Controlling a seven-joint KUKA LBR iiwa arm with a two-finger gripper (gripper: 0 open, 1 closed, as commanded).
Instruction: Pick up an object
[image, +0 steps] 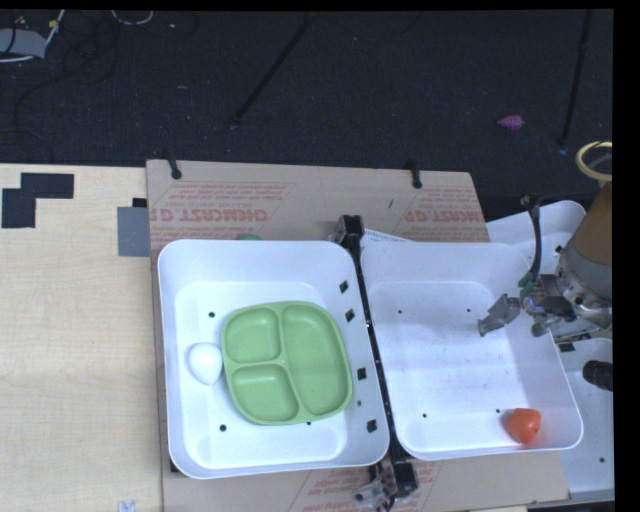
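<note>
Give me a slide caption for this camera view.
Gripper over right bin, orange ball in corner.

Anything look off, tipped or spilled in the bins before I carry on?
Nothing stands out. The green tray lies flat in the left bin with a white egg at its left edge. An orange ball sits in the right bin's near right corner. The gripper is over that bin's right side.

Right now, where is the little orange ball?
The orange ball sits in the near right corner of the right bin, below the gripper and far from the green tray.
</note>
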